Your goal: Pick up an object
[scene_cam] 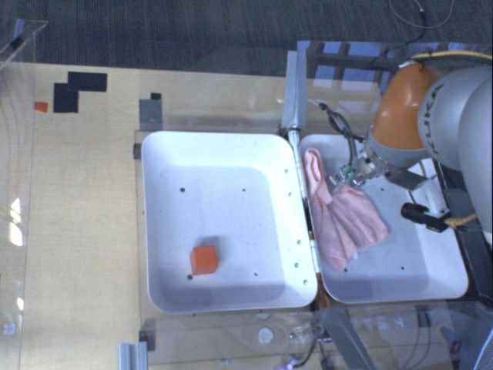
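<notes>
Cloth (pixel 344 220), pink and crumpled, lay in the right bin (pixel 431 280) against its left wall, its long axis running from the far left corner toward the near middle, narrow end pointing away. The gripper (pixel 348 176) sat at its upper part; whether it was open or closed could not be told. An orange block (pixel 204 260) rested in the left bin (pixel 223 160).
</notes>
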Tool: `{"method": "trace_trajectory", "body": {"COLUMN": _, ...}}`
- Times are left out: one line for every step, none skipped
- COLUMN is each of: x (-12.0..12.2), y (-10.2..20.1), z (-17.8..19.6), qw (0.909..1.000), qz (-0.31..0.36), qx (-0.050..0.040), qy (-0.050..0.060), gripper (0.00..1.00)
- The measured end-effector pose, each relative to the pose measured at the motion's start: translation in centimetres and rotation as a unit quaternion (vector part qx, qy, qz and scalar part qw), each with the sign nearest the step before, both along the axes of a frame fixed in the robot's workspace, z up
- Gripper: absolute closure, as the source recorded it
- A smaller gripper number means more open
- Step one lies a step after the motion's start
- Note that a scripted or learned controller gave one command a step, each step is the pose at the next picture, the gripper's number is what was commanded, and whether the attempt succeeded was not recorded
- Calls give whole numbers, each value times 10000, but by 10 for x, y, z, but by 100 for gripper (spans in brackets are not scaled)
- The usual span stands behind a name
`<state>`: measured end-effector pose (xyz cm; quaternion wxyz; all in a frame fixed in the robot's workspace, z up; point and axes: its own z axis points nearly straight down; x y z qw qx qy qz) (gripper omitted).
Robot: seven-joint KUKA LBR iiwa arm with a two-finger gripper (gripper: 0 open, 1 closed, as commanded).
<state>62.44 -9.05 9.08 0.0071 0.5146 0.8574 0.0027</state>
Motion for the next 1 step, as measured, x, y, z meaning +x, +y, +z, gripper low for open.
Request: {"method": "trace_trajectory", "body": {"x": 0, "y": 0, "z": 0, "qw": 10000, "qz": 0, "qx": 0, "qy": 0, "gripper": 0}}
